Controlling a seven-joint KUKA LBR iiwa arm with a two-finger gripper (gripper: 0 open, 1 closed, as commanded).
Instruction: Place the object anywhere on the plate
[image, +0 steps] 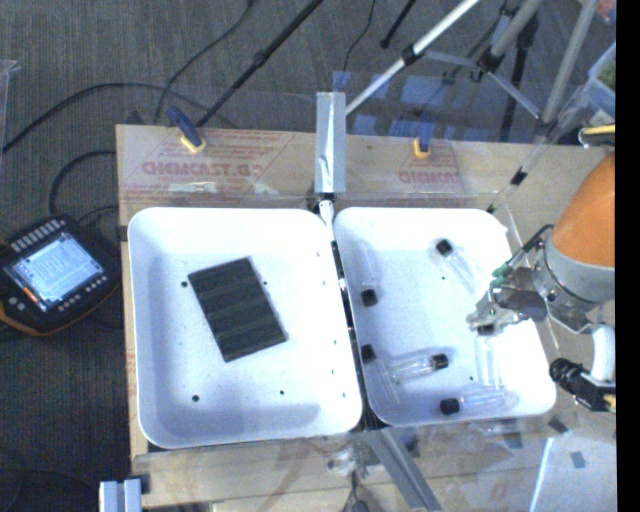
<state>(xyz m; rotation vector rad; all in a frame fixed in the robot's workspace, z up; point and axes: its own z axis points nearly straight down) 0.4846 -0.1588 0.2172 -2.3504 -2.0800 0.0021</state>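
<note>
1. A wooden surface (135, 180) carries two shallow white bins side by side: the left white bin (160, 400) and the right white bin (400, 225).
2. A dark grey, ridged rectangular plate (238, 308) lies flat and tilted near the middle of the left white bin.
3. Several clear plastic tubes with black caps lie scattered in the right white bin: one near the back (455, 260), one by the left wall (367, 275), one low in the middle (418, 364), one along the front wall (478, 402).
4. The grey arm with an orange band (590, 235) reaches over the right bin's right edge.
5. Its pincer (487, 318) hovers low there; whether it is released or clenched cannot be told, and nothing is plainly seen in it.
6. A handheld control pendant with a lit screen (52, 272) lies on the floor to the left.
</note>
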